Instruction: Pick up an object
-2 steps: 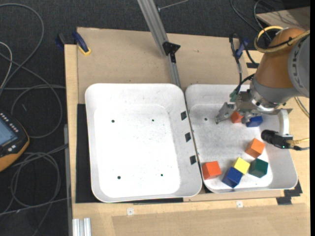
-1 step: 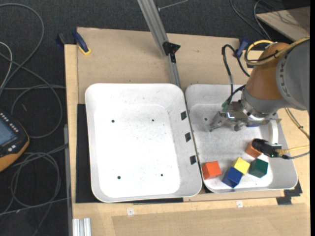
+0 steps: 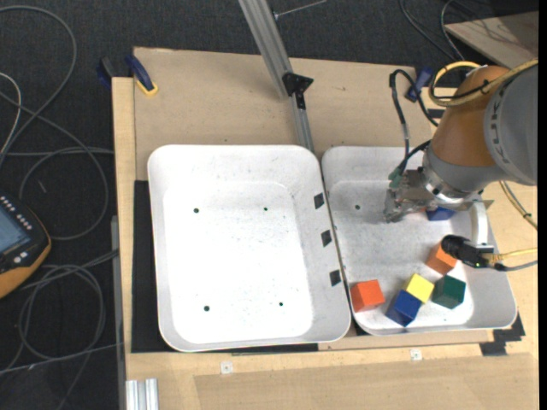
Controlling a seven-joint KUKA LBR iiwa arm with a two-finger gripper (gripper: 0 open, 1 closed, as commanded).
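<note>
so far, nothing is picked up yet.
the gripper (image 3: pixel 396 205) hangs low over the right bin (image 3: pixel 363 171), and i cannot tell how its jaws are set. the orange block (image 3: pixel 368 294), yellow block (image 3: pixel 420 286), blue block (image 3: pixel 402 308) and green block (image 3: pixel 449 292) all sit near the bin's front, apart from it. grabbing 1 is left to do.

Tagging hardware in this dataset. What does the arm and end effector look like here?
Bulky rounded arm: grey shell with an orange band above the wrist. Yellow and black cables loop over its top. The end effector is a small dark metallic assembly, too blurred for finer detail.
</note>
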